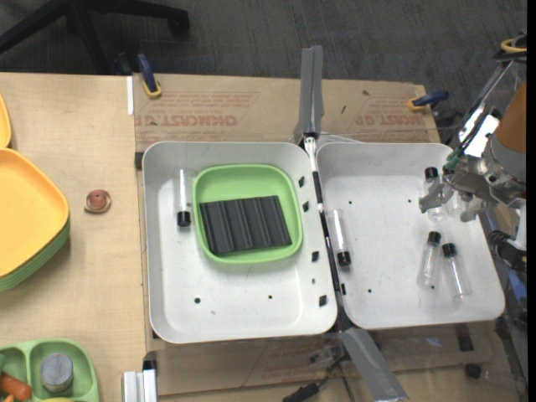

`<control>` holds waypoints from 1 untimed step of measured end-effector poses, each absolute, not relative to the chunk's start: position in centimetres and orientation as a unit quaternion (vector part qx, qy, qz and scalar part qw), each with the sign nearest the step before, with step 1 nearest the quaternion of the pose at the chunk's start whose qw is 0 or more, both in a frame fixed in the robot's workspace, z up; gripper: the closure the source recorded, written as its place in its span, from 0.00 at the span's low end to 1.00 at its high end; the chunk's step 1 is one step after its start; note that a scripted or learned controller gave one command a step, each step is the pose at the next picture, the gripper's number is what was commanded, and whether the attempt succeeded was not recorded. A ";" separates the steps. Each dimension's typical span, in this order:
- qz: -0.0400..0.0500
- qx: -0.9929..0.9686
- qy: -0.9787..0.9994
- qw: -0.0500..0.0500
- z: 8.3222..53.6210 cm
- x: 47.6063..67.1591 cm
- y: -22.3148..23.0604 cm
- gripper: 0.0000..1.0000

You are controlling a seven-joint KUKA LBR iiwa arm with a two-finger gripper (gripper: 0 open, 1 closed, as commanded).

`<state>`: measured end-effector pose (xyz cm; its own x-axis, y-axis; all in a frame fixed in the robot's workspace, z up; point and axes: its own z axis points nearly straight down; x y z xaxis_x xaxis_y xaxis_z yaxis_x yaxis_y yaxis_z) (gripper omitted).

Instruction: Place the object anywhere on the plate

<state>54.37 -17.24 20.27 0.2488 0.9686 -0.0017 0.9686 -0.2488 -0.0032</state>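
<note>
Down at 7 o'clock we've got a green compartment tray (50, 371). Moving right, the left bin (167, 308) holds a green plate (245, 182) with a dark ribbed block (243, 224) on it, plus a vial (182, 199) just beside the plate's 9 o'clock. The right bin (385, 300) has more vials (444, 266) around 4 o'clock. The gripper (452, 201) hangs at 3 o'clock; we can't tell whether it's clenched.

Green plate (248, 182) with dark ribbed slab (243, 224); white bins (243, 312); yellow dishes (29, 216).
</note>
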 end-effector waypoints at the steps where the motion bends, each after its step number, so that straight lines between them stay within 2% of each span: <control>1: 0.002 -0.790 -0.613 0.001 20.3 54.4 -17.2 0.00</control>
